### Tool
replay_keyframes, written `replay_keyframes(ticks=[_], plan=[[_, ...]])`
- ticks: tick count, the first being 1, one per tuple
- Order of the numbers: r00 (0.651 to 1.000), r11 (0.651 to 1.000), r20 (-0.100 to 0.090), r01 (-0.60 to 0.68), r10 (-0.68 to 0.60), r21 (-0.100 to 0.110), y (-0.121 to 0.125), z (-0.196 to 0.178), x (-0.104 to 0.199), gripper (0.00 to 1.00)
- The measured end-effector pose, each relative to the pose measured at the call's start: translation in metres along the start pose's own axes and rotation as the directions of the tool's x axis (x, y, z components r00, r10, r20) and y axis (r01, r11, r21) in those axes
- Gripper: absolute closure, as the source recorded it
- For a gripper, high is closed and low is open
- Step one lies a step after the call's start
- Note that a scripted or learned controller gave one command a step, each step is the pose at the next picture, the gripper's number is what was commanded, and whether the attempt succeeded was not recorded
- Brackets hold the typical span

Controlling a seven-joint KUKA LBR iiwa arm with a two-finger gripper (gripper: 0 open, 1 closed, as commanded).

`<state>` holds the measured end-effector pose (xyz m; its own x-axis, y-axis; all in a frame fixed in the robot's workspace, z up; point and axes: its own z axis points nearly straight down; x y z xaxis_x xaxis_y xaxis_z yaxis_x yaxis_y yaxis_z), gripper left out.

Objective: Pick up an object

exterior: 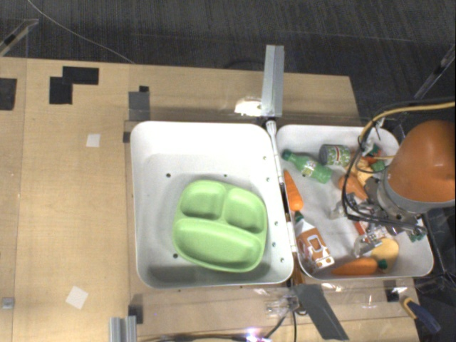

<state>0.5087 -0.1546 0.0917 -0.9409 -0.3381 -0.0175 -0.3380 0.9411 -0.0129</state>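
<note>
Right, arm: grey wrist with orange band (427, 164) hangs low over the right bin (324, 137).
Gripper (372, 239): down among the clutter at the bin's near right corner; grip state — can't tell.
Objects: green bottle (306, 167), dark can (336, 154), carrot (293, 192) by the divider, orange carrot (353, 266) and small carton (314, 249) near the front.
Left bin (149, 148): green three-section plate (220, 224) sits centre.

This is a robotics lab: a plywood counter (64, 212) carries two white bins (153, 191) fixed by metal brackets (273, 77), black marker patches (71, 83) sit on it, loose cables (71, 30) cross dark carpet (214, 13), and a robot arm (426, 164) reaches in.
</note>
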Motion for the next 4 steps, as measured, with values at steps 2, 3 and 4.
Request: replay_keyframes(ticks=[2, 3, 4], plan=[[0.964, 0.964, 0.018, 0.267, -0.267, 0.01, 0.032, -0.014, -0.021, 1.0], [0.958, 0.958, 0.004, 0.286, -0.286, -0.006, 0.049, -0.11, -0.091, 1.0], [0.968, 0.968, -0.002, 0.251, -0.251, -0.011, 0.025, -0.127, -0.147, 1.0]])
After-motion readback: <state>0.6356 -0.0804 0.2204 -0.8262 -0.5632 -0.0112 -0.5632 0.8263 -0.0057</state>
